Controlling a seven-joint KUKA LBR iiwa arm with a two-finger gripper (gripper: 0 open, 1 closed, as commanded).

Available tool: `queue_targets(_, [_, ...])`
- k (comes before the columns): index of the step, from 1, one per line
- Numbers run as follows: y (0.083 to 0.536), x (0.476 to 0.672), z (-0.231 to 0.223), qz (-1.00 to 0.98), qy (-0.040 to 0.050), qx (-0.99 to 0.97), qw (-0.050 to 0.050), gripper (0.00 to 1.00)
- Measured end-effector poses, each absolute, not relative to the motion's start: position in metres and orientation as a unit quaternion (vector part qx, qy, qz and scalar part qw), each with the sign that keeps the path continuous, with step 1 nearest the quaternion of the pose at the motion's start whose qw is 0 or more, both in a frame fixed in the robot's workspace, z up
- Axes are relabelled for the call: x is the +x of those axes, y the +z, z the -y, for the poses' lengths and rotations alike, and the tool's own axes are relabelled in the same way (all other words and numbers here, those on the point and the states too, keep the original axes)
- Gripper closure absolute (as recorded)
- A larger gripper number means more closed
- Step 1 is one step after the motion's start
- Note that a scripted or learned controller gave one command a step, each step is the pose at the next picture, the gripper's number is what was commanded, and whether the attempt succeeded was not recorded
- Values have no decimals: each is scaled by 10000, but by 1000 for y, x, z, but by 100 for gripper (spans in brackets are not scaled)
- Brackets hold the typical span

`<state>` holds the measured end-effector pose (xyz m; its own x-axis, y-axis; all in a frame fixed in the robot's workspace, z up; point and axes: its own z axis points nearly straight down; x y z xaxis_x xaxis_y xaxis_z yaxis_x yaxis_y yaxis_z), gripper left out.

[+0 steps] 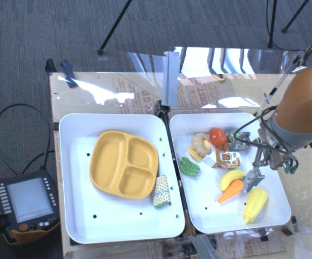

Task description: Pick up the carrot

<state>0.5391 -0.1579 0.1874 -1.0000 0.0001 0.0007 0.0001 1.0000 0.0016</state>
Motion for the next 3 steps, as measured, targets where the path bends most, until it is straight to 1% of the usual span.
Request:
queue_targets(1, [84, 512, 122, 9988, -16, -489, 36, 0])
queue_targets(2, [88, 477, 99, 9984, -6, -557, -7, 0])
queue_targets(3, [97, 477, 97, 9986, -9, -531, -2, 100])
